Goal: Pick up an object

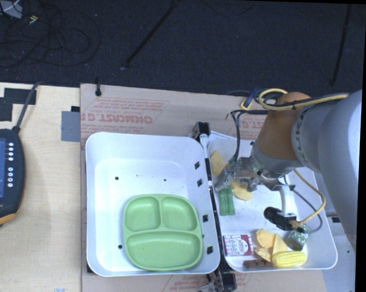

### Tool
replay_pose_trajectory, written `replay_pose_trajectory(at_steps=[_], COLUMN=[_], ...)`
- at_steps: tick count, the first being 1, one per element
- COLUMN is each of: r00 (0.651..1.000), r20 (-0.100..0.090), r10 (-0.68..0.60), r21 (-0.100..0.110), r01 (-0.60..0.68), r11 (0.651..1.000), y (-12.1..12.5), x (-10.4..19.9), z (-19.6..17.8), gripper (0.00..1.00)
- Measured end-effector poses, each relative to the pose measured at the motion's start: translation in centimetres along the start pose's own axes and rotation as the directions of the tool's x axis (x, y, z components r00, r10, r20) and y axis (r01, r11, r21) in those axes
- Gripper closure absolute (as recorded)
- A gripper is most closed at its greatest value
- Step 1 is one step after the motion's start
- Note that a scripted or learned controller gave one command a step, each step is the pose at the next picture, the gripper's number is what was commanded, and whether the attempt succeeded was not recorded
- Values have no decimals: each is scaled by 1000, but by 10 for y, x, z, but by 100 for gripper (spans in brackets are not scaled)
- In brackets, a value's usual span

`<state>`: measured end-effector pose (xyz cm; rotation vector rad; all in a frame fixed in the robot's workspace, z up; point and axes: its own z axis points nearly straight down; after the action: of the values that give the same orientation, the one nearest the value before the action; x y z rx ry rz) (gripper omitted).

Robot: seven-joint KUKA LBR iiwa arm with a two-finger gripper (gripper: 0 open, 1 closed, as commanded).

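The gripper point(235, 178) is lowered beside the green block point(226, 202); jaw state cannot be told; centring is advised before closing.

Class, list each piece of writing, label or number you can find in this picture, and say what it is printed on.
Red print on the cardboard sheet under the bins: seen upside down and too blurred to read for certain.
Red and white packet in the right bin: label too small to read.
Handheld control pad at left: screen and buttons too blurred to read.

Arm point(329, 136) hides right bin's point(329, 254) upper part; pendant point(3, 177) cropped.
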<state>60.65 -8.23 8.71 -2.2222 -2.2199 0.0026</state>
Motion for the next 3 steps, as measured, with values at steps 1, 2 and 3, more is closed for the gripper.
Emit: replay_pose_trajectory(at_steps=[1, 2, 3], r00=[1000, 1000, 1000], r20=[-2, -2, 0], r10=[-2, 2, 4], r21=[0, -1, -2], r01=[2, -2, -4], r11=[1000, 1000, 1000], y=[0, -1, -11], x=[-3, -4, -1], z=[0, 0, 0], gripper=[0, 0, 0])
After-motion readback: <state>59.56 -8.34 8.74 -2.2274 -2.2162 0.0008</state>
